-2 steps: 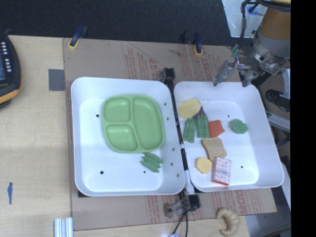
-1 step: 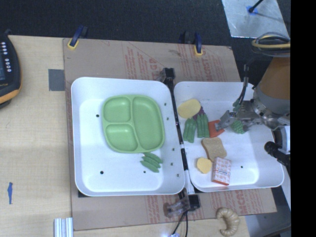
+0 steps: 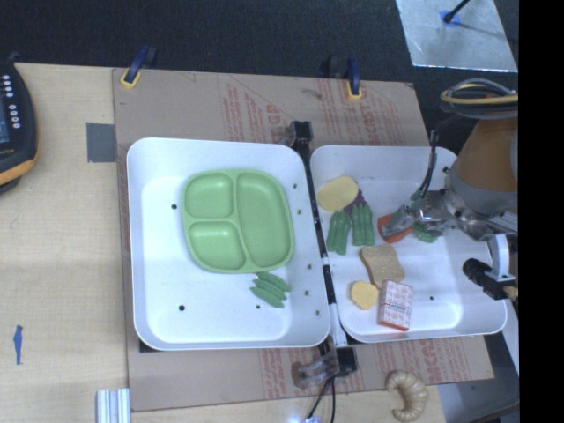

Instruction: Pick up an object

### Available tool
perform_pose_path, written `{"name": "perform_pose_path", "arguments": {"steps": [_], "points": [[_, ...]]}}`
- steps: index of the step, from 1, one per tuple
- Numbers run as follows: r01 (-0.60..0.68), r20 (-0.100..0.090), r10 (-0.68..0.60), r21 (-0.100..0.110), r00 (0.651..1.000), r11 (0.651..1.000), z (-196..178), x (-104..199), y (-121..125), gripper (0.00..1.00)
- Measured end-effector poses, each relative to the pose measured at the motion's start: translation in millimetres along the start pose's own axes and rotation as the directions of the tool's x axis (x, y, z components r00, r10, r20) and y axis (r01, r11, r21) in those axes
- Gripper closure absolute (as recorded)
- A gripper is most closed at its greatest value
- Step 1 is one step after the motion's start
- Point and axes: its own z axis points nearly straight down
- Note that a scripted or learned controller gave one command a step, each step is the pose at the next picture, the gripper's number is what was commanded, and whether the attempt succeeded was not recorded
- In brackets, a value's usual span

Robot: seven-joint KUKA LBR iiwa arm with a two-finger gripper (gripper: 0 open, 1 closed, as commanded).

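Worktop (image 3: 62, 236) with two white bins, left to right. Left bin (image 3: 159, 315): a green plate (image 3: 238, 220) and, just below it, green pods (image 3: 271, 289). Right bin (image 3: 441, 320): candidate objects lie loose, presumably for picking; yellow slice (image 3: 337, 193), green beans (image 3: 351, 227), bread (image 3: 382, 263), yellow piece (image 3: 363, 295), red-patterned packet (image 3: 396, 306). End effector (image 3: 414, 221) sits low at the right bin's right side, over a red and green item (image 3: 394, 227); whether it is apart or clamped cannot be told.
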Motion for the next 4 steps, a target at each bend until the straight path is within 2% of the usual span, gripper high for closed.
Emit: {"name": "perform_pose_path", "arguments": {"steps": [1,2,3,4], "points": [[0.005,-0.007,-0.005,-0.006,1.0,1.0,-5.1,-19.1,69.2,0.0],[-0.001,-0.004,0.001,0.004,1.0,1.0,-1.8,1.8,4.9,0.0],[0.004,0.0,-0.004,-0.008,1.0,1.0,-2.5,-29.8,89.1,0.0],[0.006,-0.002,-0.006,-0.001,1.0,1.0,-13.4,-29.2,86.3,1.0]]}}
